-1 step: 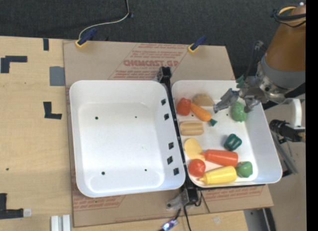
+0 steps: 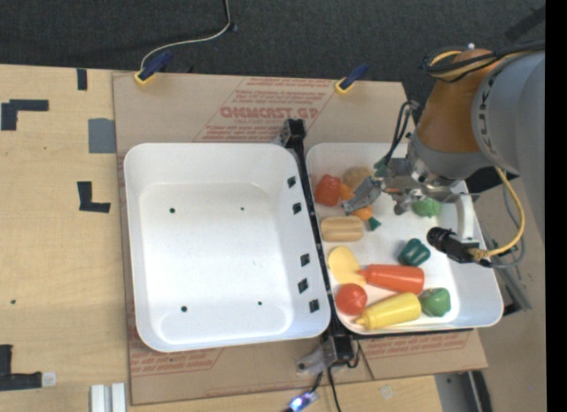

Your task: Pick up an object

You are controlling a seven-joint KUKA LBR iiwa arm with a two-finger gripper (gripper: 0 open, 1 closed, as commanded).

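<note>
Nearest, in the right bin (image 2: 483, 308): yellow piece (image 2: 390, 312), red tomato (image 2: 351, 297), orange carrot (image 2: 394, 277). Farther, gripper (image 2: 365, 194) low over tan roll (image 2: 342, 229) and red pepper (image 2: 327, 190); finger state: cannot tell. Approach step, probably; next calls for closing on one piece.

The light wooden bench (image 2: 53, 251) fills most of the frame below a dark strip along the top. A brown cardboard sheet (image 2: 257, 113) with red printing lies on it at centre, held at its upper edge by two blue-and-yellow clamps (image 2: 152, 66). On the cardboard sit two shallow white bins side by side, the left bin (image 2: 213, 322) and the right bin (image 2: 483, 299). Black tape marks (image 2: 89, 196) dot the bench at left.
</note>
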